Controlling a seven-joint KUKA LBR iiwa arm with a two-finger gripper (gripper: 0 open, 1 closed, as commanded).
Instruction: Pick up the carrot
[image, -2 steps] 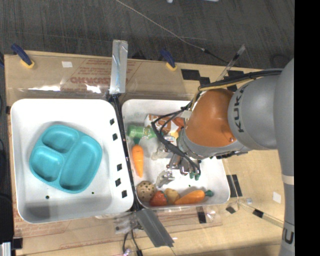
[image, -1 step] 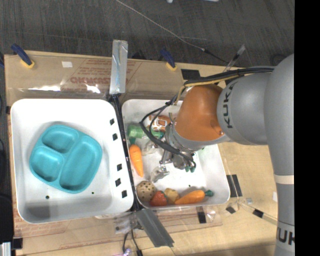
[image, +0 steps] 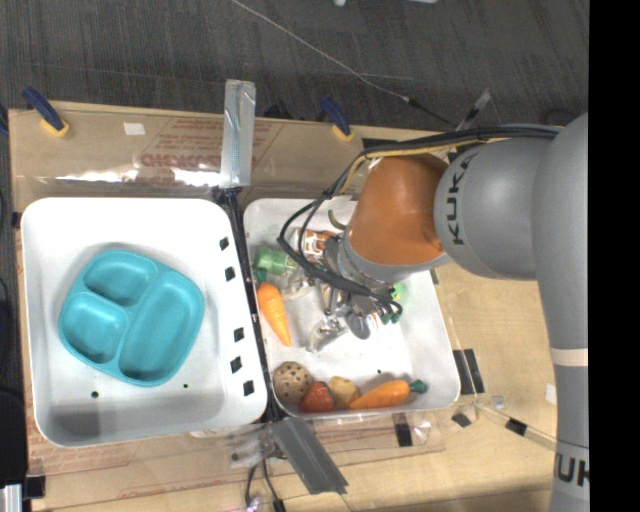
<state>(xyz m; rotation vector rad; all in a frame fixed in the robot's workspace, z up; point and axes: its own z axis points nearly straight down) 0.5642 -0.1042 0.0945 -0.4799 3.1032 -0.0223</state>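
There are 2 carrots in the right bin (image: 440, 330). One carrot (image: 273, 312) lies against the bin's left wall, its long axis running from the upper left to the lower right, tip pointing down. The second carrot (image: 385, 393) lies along the bottom edge, almost level, with its green end at the right. The gripper (image: 345, 322) hangs between them, the first carrot just to its left (I cannot tell its state). The arm (image: 510, 215) carries the word KUKA.
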